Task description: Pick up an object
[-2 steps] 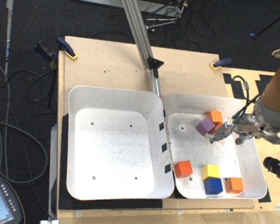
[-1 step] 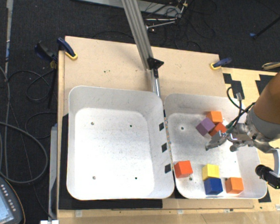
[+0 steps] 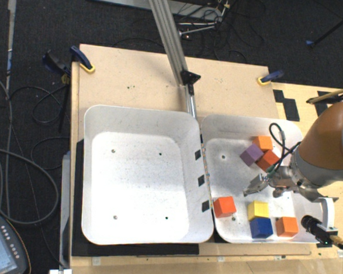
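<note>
The right bin [image 3: 230,137] holds several blocks. A purple block [image 3: 253,155], an orange block [image 3: 263,142] and a red-orange block [image 3: 268,161] cluster at its upper right. A yellow block [image 3: 259,210], a blue block [image 3: 261,228] and an orange block [image 3: 286,226] sit near the front edge. Another orange block [image 3: 224,206] lies at the front left. My gripper [image 3: 264,191] hovers between the red-orange and yellow blocks, open, its fingers spread with nothing between them.
The left bin [image 3: 102,123] sits beside the right one, sharing a raised middle rim. A slanted metal pole [image 3: 169,37] crosses the back of the bench. The arm's orange band [image 3: 330,136] overhangs the right bin's right side.
</note>
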`<state>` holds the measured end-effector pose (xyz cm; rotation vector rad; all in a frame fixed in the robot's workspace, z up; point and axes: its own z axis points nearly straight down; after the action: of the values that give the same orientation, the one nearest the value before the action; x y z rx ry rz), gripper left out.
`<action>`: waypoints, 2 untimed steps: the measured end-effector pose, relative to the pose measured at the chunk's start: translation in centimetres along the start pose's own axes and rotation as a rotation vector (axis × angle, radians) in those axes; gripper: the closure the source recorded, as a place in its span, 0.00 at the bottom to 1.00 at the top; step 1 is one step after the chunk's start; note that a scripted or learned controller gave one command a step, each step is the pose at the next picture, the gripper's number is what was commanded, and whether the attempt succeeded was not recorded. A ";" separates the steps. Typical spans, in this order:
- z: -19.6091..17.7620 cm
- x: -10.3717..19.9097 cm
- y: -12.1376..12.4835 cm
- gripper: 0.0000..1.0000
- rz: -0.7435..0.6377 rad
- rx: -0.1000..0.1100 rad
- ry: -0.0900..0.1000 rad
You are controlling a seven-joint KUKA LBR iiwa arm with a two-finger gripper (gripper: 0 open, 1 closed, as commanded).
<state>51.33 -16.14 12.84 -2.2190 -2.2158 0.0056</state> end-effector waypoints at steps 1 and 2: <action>-1.4 0.0 0.2 1.00 -0.001 -0.008 -0.002; -7.3 -0.8 0.8 1.00 -0.003 -0.014 -0.004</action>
<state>52.17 -17.00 20.12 -2.2247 -2.2284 -0.0050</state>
